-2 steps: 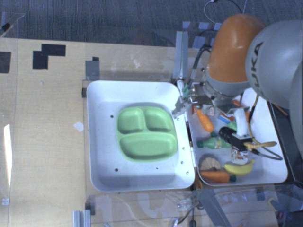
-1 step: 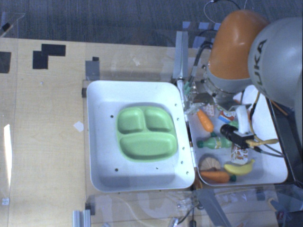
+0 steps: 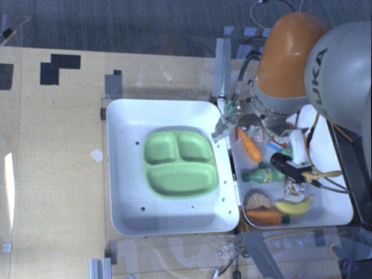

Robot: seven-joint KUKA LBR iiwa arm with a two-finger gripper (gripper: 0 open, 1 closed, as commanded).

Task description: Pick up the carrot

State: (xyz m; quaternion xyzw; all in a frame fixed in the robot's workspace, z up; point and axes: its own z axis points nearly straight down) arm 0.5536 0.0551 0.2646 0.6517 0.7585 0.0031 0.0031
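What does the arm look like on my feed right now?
The arm is a rounded grey shell with dark letters "UKA" readable on its side. A glossy orange band sits above the wrist. Thin black cables loop over the top. The metal claw is small and silvery.

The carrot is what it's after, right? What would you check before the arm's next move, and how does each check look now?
1. Carrot in sight: ok, lying in the right bin near its upper left corner.
2. Tool near the carrot: ok, just up and left of it.
3. Tool already holds the carrot: not ok.
4. Tool finger spread: cannot tell.
5. Room around the carrot: not ok, green bottle and packets crowd it.
6. Second carrot confusable: ok, lying apart at the bin's bottom.
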